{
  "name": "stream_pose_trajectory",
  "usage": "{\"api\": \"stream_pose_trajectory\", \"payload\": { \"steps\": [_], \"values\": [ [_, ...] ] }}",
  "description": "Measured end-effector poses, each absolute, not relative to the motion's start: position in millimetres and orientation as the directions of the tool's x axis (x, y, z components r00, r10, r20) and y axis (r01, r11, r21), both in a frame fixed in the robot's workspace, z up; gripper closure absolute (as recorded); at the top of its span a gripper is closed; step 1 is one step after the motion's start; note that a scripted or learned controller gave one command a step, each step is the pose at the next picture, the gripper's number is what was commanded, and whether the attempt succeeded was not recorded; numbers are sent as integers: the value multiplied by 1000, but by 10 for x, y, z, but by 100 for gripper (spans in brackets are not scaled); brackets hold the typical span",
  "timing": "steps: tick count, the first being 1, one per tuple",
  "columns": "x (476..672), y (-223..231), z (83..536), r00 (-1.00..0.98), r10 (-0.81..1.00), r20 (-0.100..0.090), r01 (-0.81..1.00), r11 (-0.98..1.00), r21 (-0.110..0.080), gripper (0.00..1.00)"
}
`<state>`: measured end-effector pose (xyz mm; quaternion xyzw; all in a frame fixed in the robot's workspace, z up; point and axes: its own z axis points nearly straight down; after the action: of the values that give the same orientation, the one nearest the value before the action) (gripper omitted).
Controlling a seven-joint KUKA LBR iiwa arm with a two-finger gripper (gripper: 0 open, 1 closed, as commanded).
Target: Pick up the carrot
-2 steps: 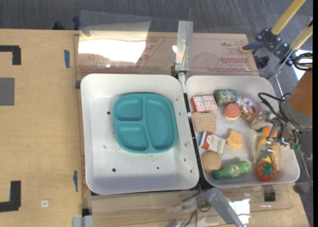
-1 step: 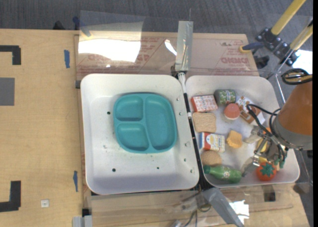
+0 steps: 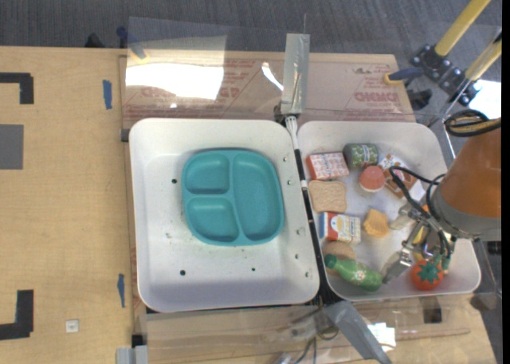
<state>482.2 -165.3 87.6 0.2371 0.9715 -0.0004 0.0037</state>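
The carrot (image 3: 428, 275), a stubby orange piece with a green top, lies in the near right corner of the right bin (image 3: 466, 279). My gripper (image 3: 420, 252) hangs low over that corner, just above and slightly left of the carrot, on the end of the arm with the orange band (image 3: 476, 179). The wrist and its cables hide the carrot's upper edge. Whether the gripper touches the carrot cannot be told from this view.
The right bin also holds a green vegetable (image 3: 353, 272), a small carton (image 3: 343, 228), a yellow chunk (image 3: 377, 224), a bread slice (image 3: 327, 195), a red round piece (image 3: 371, 178), a red-and-white box (image 3: 327, 166) and a green can (image 3: 361, 153). A teal divided plate (image 3: 233, 195) lies in the left bin (image 3: 151, 219).
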Motion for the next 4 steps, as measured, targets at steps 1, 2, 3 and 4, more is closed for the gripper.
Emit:
{"api": "stream_pose_trajectory", "payload": {
  "steps": [1, 2, 3, 4],
  "values": [
    [4865, -1655, 1016, -889, 458, -20, 458, 889, 3, 100],
    [4839, -671, 2285, -846, 532, -12, 532, 846, 9, 100],
    [4810, -1396, 2770, -923, 386, -9, 386, 923, 0, 100],
    [4809, -711, 2488, -911, 413, 0, 413, 911, 2, 100]
  ]
}}
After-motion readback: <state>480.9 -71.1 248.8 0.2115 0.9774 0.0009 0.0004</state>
